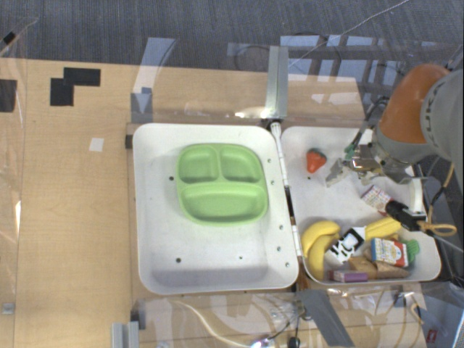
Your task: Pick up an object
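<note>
The right bin (312, 201) holds the objects. A red strawberry-like toy (315, 161) lies near its far left corner. My gripper (344, 163) hangs just right of that toy, over bare bin floor, with its fingers spread open and nothing between them. A small pink and white packet (375, 196) lies to the gripper's lower right. Along the near edge sit a yellow banana (317, 239), a black and white toy (345, 246), a second yellow piece (383, 228) and a red and white carton (388, 251).
The left bin (156, 252) carries a green divided plate (221, 182). A metal divider (287, 194) runs between the bins. A purple bar (348, 275) and a brown item (378, 267) lie at the right bin's near rim. The orange-banded arm (409, 114) overhangs the far right.
</note>
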